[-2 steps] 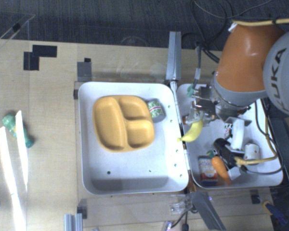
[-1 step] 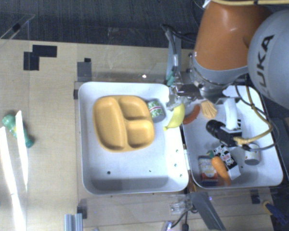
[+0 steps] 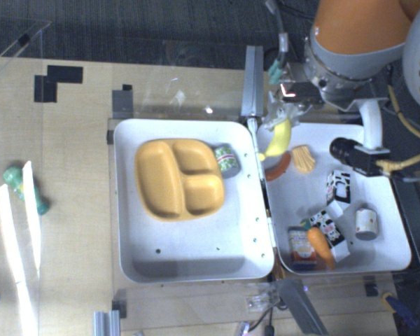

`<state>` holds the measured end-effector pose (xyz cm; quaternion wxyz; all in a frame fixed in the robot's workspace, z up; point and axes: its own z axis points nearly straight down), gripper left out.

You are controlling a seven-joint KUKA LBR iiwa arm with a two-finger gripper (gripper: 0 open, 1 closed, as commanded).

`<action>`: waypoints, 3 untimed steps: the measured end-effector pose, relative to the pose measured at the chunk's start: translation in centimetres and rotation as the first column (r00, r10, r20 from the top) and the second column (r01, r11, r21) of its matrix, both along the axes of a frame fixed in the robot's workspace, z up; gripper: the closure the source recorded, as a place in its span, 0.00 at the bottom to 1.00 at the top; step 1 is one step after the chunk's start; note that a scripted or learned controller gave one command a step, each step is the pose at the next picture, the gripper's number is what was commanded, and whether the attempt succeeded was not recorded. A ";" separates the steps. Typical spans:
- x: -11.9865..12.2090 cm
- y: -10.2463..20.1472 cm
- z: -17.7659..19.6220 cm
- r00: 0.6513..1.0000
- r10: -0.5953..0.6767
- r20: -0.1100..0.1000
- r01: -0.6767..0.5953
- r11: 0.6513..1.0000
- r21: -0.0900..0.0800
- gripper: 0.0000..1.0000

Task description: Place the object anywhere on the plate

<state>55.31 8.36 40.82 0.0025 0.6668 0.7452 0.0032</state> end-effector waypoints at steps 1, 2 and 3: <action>-4.5 0.1 -15.6 1.000 -0.021 -0.006 0.021 1.000 -0.001 1.00; 7.0 1.9 -13.1 0.998 -0.059 -0.004 0.059 0.998 -0.001 1.00; 3.7 -2.1 -15.2 1.000 -0.007 -0.005 0.007 1.000 -0.001 1.00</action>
